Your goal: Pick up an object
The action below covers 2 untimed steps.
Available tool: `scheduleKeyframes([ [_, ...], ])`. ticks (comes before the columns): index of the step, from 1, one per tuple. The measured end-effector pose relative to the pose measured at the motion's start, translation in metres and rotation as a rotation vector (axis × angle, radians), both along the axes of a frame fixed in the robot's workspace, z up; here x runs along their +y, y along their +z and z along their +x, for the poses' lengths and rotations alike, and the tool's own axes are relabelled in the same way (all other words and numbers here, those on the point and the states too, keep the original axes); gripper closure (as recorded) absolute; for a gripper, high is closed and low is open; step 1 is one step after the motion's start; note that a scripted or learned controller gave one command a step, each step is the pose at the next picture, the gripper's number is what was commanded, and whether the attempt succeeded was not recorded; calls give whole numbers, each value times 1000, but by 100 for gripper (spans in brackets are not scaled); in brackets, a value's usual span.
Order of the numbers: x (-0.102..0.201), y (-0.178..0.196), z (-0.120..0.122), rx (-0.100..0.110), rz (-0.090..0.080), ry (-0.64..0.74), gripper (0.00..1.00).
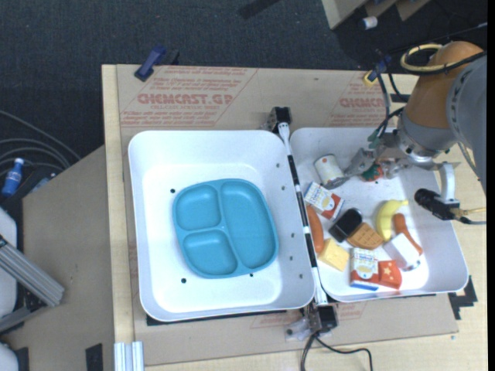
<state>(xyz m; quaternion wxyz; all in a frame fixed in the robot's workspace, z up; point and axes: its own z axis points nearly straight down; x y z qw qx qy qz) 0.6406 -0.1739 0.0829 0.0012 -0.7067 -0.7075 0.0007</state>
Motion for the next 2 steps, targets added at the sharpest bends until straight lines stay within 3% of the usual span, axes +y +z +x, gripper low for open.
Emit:
scheduleKeyframes([
  [1, 0, 12, 2, -5, -3, 2, 100],
  [2, 0, 12, 2, -4, -3, 2, 0],
])
